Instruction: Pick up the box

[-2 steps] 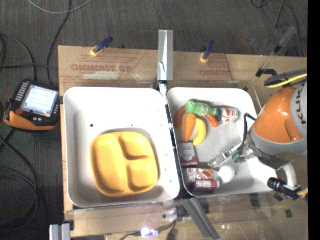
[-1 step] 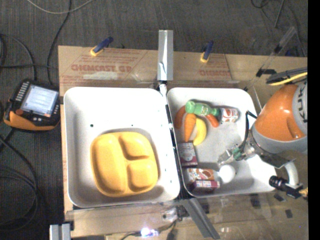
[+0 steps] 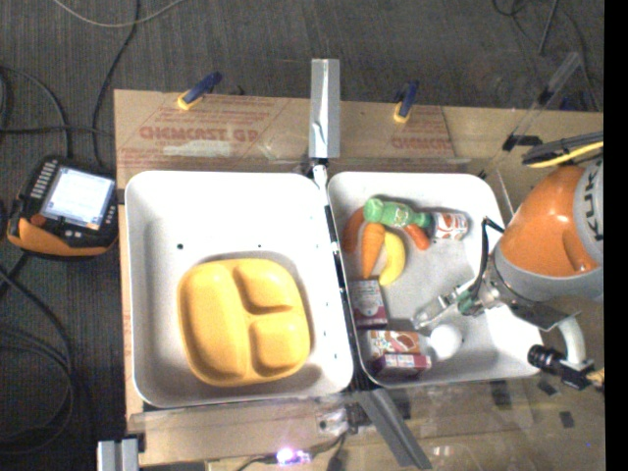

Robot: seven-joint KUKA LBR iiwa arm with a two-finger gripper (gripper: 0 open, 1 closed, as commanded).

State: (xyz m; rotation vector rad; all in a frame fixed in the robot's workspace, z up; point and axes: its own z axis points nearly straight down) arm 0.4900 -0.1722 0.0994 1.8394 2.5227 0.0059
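Lower middle of the frame, in the right bin (image 3: 471,189): the box (image 3: 395,351) lies lengthwise left-right, just lower-left of the gripper (image 3: 432,314); whether it is open, I cannot tell.

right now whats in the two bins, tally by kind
Yellow divided plate: 1
Small boxes: 2
Green bottle: 1
Carrots: 2
Banana: 1
Red and white can: 1
White ball: 1
Total: 9

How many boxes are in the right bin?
2. One box lies near the bin's left wall, below the carrot. The other box lies at the front left corner. More may be hidden under the arm.
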